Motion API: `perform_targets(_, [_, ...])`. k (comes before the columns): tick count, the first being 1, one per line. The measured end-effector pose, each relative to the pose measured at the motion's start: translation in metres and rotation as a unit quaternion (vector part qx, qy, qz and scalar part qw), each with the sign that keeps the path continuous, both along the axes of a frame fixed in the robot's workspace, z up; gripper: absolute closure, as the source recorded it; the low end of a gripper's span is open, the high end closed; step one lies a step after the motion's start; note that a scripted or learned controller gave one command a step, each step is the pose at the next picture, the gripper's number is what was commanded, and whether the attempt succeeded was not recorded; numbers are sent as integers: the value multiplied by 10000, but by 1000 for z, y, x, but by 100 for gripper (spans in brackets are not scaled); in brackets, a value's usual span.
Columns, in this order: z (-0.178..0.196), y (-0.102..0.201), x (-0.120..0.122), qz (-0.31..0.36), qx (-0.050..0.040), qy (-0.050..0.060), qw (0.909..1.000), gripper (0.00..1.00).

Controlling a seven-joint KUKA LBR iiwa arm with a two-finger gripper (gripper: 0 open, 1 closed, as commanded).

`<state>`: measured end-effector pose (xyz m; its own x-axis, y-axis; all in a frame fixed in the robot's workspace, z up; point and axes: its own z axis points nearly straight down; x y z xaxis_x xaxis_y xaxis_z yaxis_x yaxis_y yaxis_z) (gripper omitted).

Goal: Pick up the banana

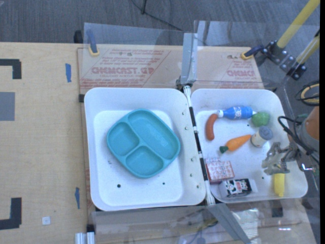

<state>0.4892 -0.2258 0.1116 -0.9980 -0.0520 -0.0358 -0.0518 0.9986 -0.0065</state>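
The yellow banana lies in the right bin, close to its front right corner. My gripper hangs just above and behind the banana's upper end, at the bin's right side. Its metal fingers point down toward the bin floor, and nothing yellow shows between them. The arm's orange band enters at the right edge.
The right bin also holds a red sausage, a blue and white bottle, a green item, a carrot, a small grey jar and two small cartons. A teal divided plate lies in the left bin.
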Motion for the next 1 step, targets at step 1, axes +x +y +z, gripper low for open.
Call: perform_targets(1, [-22,2,16,-3572,83,127,9339,100])
